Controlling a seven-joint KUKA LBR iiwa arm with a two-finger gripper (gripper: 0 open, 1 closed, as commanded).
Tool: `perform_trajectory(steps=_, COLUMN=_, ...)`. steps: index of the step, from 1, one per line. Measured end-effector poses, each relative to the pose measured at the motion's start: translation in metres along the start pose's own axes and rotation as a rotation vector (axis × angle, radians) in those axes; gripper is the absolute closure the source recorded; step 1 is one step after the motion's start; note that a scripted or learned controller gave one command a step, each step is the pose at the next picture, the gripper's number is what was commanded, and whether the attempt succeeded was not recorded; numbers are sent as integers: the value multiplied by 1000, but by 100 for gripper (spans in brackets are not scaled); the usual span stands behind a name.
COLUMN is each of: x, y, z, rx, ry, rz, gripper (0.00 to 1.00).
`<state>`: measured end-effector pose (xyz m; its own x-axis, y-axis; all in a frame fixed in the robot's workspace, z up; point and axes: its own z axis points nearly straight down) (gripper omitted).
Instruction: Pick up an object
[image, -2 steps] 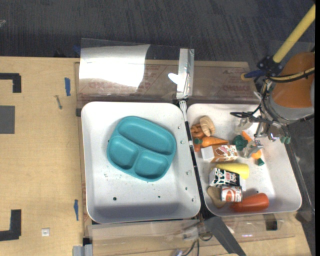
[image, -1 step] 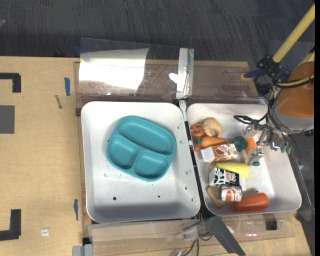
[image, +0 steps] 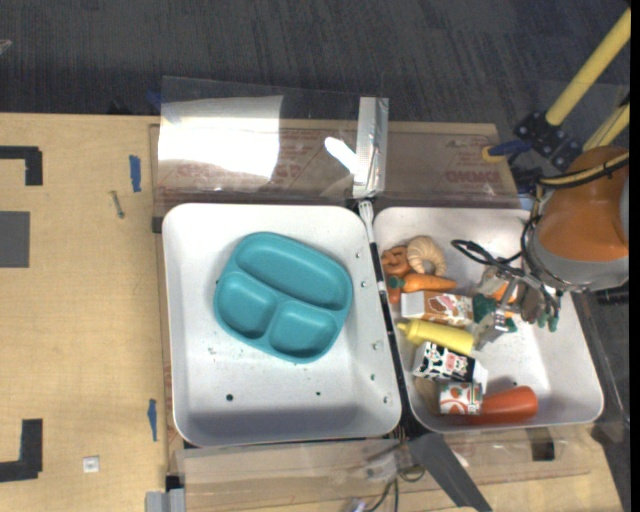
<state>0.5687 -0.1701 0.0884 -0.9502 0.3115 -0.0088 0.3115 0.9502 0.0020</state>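
A: Claw (image: 497, 318) position?
B: Low over the right bin (image: 575, 372), above the toy pile. Whether it is apart or together, I cannot tell; wiring hides it.
A: Nearest object?
B: Yellow bottle (image: 437, 334), lying flat just left of the claw. Long axis runs upper-left to lower-right, narrow end toward the bin divider.
A: Others?
B: Orange carrot (image: 430, 284) above it, lying left-right. Red pepper (image: 508, 402) near the front wall. Teal plate (image: 285, 296) in the left bin (image: 190, 380).
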Motion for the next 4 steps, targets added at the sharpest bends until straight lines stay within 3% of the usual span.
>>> perform_trajectory(steps=1, x=-4, y=1, z=-13, rx=1, ry=-12, rz=-1, gripper=100)
perform_trajectory(steps=2, x=-3, y=1, z=-13, rx=1, ry=-11, rz=-2, gripper=0)
perform_trajectory(steps=3, x=18, y=67, z=-1, rx=-1, ry=0, rz=-112, gripper=0)
perform_trajectory(steps=4, x=65, y=38, z=-6, rx=0, ry=-27, rz=-367, gripper=0)
